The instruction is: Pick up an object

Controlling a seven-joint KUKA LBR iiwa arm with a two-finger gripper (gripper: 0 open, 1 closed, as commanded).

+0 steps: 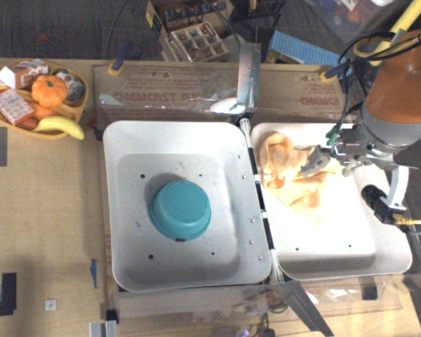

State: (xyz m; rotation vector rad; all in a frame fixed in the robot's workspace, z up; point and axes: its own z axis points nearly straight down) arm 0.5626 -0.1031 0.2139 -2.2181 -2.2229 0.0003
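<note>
Tan, floppy stuff lay in the right bin, bunched toward its far-left corner, w/ the jaws hovering at its right edge. You couldn't tell whether they were spread or pressed together; too blurred and overexposed there. Risk as you'd judge it: soft material could slip or only snag a fold, so a lift might come up w/ nothing. The arm reached in from the bin's right edge, wrist low over the far half, angled left. Teal bowl sat upside down mid left bin, well apart.
</note>
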